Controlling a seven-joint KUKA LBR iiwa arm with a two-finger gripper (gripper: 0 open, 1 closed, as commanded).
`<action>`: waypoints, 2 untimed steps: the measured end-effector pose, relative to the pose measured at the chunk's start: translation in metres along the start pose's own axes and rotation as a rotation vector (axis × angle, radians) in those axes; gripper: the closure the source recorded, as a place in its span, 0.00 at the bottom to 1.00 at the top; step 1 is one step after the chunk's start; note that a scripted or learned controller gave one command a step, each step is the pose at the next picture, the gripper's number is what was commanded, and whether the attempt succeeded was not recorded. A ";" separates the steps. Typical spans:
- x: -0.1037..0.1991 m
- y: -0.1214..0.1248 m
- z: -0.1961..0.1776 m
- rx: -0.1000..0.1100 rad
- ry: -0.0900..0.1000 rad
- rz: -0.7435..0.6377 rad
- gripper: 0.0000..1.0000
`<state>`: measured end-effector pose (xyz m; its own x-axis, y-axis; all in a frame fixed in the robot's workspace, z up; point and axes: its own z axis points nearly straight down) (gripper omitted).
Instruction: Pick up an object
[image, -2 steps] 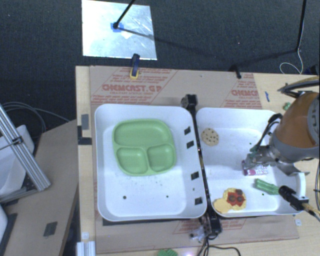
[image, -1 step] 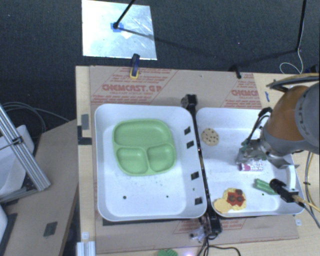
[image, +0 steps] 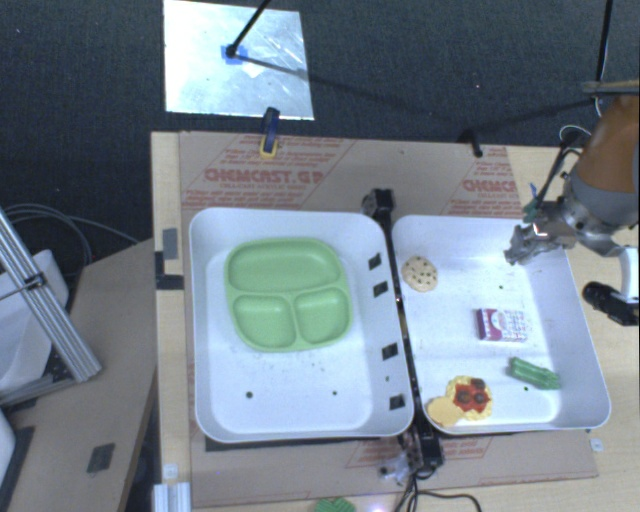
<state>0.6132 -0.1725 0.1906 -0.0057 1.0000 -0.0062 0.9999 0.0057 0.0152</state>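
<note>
Pincer (image: 522, 247) over right bin (image: 580, 300) far corner; grip state unreadable. Cookie (image: 420, 273) lies well left of it; purple-white packet (image: 501, 324), green piece (image: 534, 373), pizza toy (image: 462, 399) nearer. Board (image: 330, 165) reads "CHEMCAST".

Robot lab: bench (image: 330, 165), twin bins (image: 300, 225)

Two shallow white bins are sitting side by side on the bench: a left bin (image: 205, 300) and a right bin (image: 570, 330). The left bin is holding one item, a single green divided tray (image: 288, 293) with three compartments. The right bin is holding four items, one of each kind: one round cookie (image: 420, 272), one small purple and white packet (image: 501, 324), one green pod-shaped piece (image: 534, 373), and one pizza slice (image: 462, 400) lying at the near edge.
</note>
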 end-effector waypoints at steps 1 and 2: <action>0.002 -0.004 0.007 0.012 0.005 0.001 0.00; -0.004 -0.052 0.105 0.000 -0.003 0.005 0.00</action>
<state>0.5632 -0.1778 0.0847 -0.0004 1.0000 -0.0094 0.9999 0.0005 0.0153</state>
